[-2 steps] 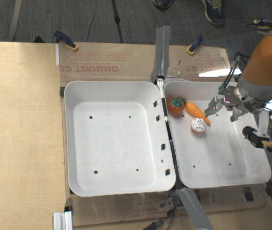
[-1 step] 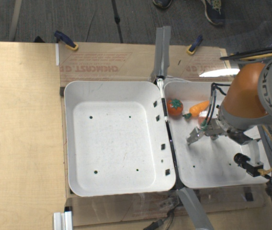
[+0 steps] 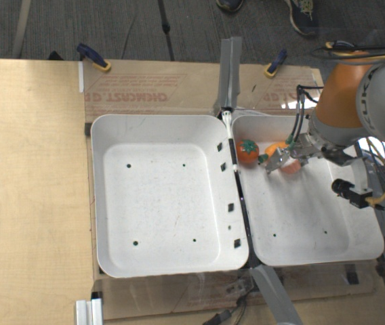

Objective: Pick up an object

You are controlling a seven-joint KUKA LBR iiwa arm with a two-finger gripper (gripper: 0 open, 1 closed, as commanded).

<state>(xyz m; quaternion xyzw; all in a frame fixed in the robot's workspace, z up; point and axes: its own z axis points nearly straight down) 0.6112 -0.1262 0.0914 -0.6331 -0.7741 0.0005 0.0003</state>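
While the pale wooden tabletop [image 3: 23, 181] is carrying two smooth white bins over grey carpet [image 3: 111, 12], the gripper [image 3: 278, 160] is reaching into the right bin [image 3: 314, 242] among a round red-orange tomato-like toy [image 3: 248, 152] and orange pieces [image 3: 277, 147], its fingers' spread being impossible to tell

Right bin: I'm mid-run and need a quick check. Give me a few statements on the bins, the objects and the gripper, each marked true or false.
1. The tomato-like red object lies in the right bin. True.
2. The left bin holds the orange object. False: the orange object is in the right bin.
3. The gripper is over the right bin's far end. True.
4. The arm reaches in from the view's left. False: from its right.
5. The red object lies against the right bin's near wall. False: it lies by the far left corner.
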